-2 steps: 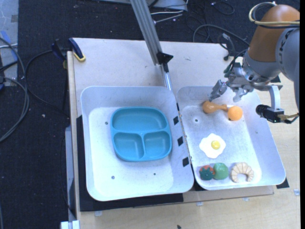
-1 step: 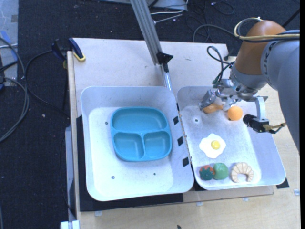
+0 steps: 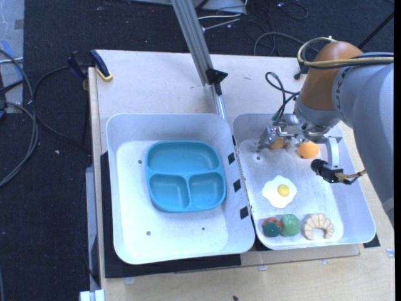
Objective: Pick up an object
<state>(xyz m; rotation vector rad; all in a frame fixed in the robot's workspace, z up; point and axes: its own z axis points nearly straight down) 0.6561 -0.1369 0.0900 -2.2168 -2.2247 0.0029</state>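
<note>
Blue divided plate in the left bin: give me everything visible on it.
The blue divided plate is a rounded rectangle, light blue and matte, plastic by the look. Raised ridges split it into three compartments: one long one along the far side, two smaller ones on the near side. It lies flat and right side up near the middle of the left bin, turned slightly askew to the bin walls. Nothing lies in it or touches it except the bin floor.

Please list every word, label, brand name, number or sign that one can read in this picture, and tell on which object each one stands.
There is no readable text.
The blue divided tray in the left bin is plain.
The fried egg toy, the croissant toy, the green and red toy and the orange ball in the right bin bear no print.
The arm and gripper show no legible mark.
</note>
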